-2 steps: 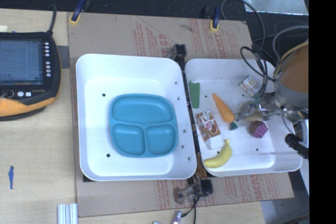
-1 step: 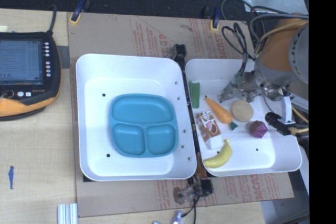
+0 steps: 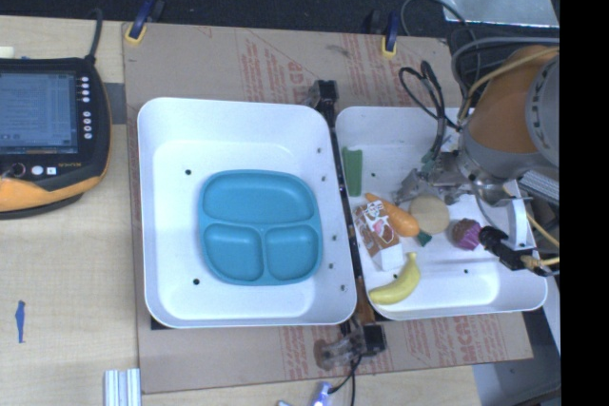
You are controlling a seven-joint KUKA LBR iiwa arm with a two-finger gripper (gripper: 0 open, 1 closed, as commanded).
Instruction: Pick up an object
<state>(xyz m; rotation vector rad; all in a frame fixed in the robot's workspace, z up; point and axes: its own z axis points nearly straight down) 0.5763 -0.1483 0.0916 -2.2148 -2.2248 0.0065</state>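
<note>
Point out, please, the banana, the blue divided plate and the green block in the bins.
banana (image 3: 398, 283): camera view, middle of its curved body.
blue divided plate (image 3: 259, 198): camera view, floor of its large upper compartment.
green block (image 3: 353, 171): camera view, centre of its top face.

No text can be read with certainty. The brown cardboard sheet (image 3: 276, 62) under the two bins carries lines of red printed letters along its edges, but they are too small and faint to make out. The screen of the handheld control pendant (image 3: 43, 133) shows rows of small writing, also unreadable. The small packet (image 3: 379, 230) in the right bin (image 3: 457, 299) has a printed picture, its words too blurred.
</note>
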